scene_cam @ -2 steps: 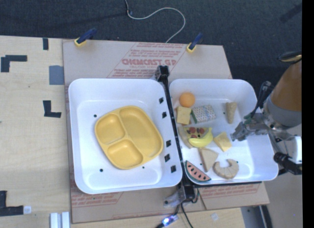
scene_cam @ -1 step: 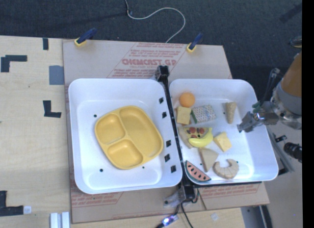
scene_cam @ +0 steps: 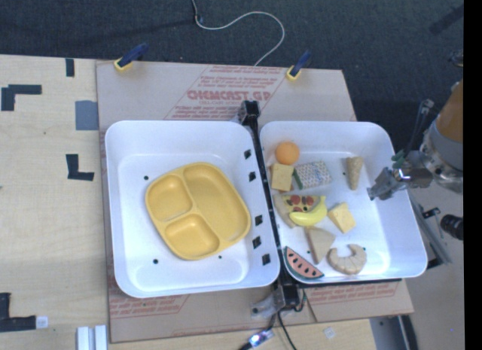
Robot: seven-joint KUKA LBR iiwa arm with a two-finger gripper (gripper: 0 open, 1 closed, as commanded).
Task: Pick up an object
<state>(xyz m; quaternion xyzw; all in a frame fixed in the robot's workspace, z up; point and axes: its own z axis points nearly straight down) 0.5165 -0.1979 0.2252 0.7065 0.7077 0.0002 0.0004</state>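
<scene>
Here the left bin (scene_cam: 120, 190) holds a yellow divided plate (scene_cam: 197, 210), lying flat at an angle with its three compartments bare. Between the two bins runs a dark divider strip (scene_cam: 260, 190) with small black clips along it.

The right bin (scene_cam: 399, 243) carries the things to be picked, gathered mostly toward its left half: an orange ball (scene_cam: 287, 152) near the top, a tan block (scene_cam: 282, 177) just below it, a grey speckled pouch (scene_cam: 312, 174) beside that, a banana (scene_cam: 309, 216) with a small red-dotted piece (scene_cam: 300, 201) touching its upper edge, a yellow cheese wedge (scene_cam: 341, 218), a pale cone-shaped piece (scene_cam: 353, 171) nearer the right, a pale wedge (scene_cam: 320, 244) lower down, a watermelon slice (scene_cam: 303, 264) at the bottom rim and a bitten, ring-shaped pastry (scene_cam: 347, 259) beside it.

The arm (scene_cam: 452, 126) comes in from the right, its orange band cut off by the frame edge, its grey wrist bent toward the bin. The gripper (scene_cam: 382, 187) hangs at the right side of the right bin, well apart from the cone-shaped piece and the cheese wedge, with bare white floor under it. The dark fingers are small and blurred, so how far they are parted cannot be told; nothing can be seen between them. The arm's upper links are out of frame.
</scene>
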